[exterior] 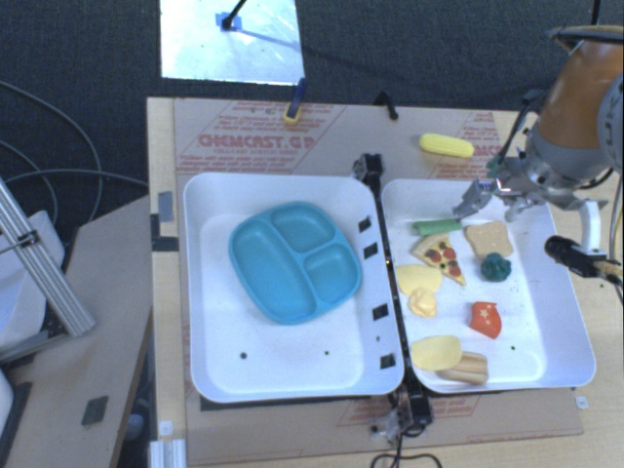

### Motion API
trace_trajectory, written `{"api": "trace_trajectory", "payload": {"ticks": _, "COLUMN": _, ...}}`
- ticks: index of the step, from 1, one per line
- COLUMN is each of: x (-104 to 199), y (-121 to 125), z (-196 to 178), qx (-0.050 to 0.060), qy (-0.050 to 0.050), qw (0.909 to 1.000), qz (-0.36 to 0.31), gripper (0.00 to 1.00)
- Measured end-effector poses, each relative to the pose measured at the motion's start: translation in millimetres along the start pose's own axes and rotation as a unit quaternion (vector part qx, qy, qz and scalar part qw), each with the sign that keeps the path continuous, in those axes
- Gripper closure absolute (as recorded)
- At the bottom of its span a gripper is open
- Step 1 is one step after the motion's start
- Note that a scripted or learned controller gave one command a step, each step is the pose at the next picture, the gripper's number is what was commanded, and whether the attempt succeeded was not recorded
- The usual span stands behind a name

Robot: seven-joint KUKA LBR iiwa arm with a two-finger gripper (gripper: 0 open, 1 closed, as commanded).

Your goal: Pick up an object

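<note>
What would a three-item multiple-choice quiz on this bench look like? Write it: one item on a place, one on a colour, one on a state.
1. Where does the blue divided plate lie?
A. in the left bin
B. in the right bin
C. on the cardboard behind the bins

2. What colour is the oblong toy on the cardboard behind the right bin?
A. red
B. yellow
C. green

3. How does the gripper stand?
A. clamped on the plate
B. over the far end of the right bin, near the bread slice
C. parked over the left bin

Key: 1 A, the plate sits within the left bin's walls; 2 B, it is plainly yellow; 3 B, it hangs over that bin's far end.
</note>
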State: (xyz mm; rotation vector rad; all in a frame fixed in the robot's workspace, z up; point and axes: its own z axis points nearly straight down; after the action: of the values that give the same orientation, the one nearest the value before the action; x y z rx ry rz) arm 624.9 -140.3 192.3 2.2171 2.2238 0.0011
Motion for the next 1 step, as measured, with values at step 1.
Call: {"api": "trace_trajectory", "payload": {"ticks": 1, "x": 56.1, "y": 1.2, "z": 99.8, "qx": 0.003, "qy": 0.002, "qw": 1.0, "qz": -0.003, "gripper": 0.0}}
